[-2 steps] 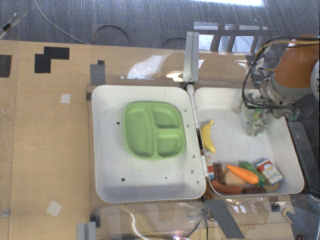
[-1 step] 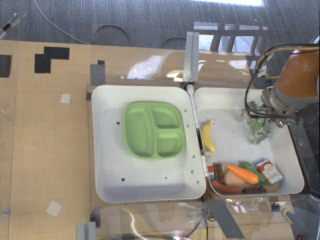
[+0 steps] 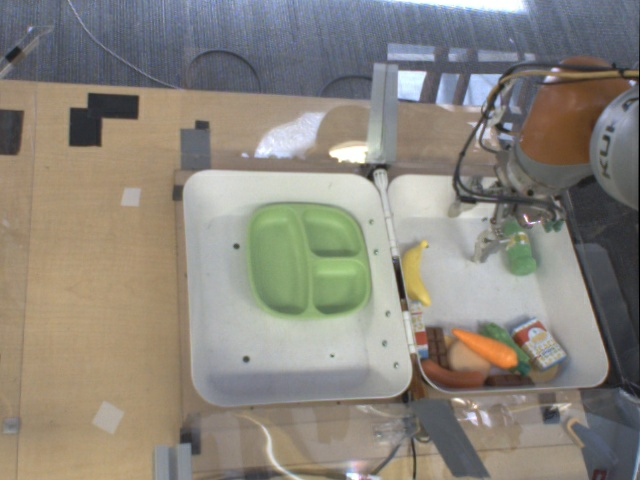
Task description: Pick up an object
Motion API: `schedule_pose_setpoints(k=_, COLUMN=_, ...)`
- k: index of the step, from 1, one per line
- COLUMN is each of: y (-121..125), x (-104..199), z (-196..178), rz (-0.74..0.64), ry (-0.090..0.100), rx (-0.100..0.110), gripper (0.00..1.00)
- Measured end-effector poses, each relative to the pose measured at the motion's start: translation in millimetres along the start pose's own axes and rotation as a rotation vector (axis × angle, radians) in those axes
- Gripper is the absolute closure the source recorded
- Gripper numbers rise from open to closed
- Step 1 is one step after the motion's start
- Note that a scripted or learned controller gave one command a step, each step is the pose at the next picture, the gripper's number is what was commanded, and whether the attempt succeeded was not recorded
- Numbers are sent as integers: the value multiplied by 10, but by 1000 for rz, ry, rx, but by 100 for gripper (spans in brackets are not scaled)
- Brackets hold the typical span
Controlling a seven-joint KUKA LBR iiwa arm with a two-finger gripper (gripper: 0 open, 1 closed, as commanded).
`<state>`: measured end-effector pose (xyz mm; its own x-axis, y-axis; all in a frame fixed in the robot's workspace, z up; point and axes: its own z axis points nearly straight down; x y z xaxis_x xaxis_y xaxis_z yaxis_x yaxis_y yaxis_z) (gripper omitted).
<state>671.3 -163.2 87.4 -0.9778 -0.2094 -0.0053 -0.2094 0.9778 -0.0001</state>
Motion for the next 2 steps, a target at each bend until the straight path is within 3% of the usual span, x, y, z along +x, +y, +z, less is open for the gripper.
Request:
schedule_pose_setpoints(k=1, y=-329, x=583, z=-9, rz=-192, ry=-5, rx=5, gripper=0)
schedule_pose_setpoints(k=2, y=-10, x=273, z=-4, rz=-121, ry=-6, rx=2, gripper=0)
